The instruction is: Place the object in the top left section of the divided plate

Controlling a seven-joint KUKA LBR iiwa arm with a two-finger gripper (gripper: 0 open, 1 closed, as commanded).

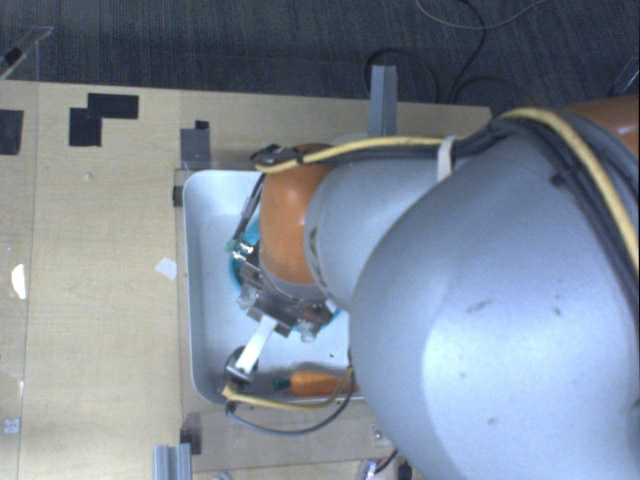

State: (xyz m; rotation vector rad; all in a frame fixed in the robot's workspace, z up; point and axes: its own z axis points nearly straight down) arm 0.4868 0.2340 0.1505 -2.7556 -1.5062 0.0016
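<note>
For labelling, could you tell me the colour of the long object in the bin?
The object is orange, camera view.

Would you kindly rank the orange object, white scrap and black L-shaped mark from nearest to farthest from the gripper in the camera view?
From the gripper:
1. orange object, in the bin beside it
2. white scrap, on the bench, left
3. black L-shaped mark, upper left

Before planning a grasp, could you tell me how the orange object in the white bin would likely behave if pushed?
The orange object looks long and rounded, so it would probably roll if nudged sideways. Its surface seems smooth, perhaps plastic: likely stiff, light and a little slippery. It lies near the wall of the white bin, which could stop it.
</note>
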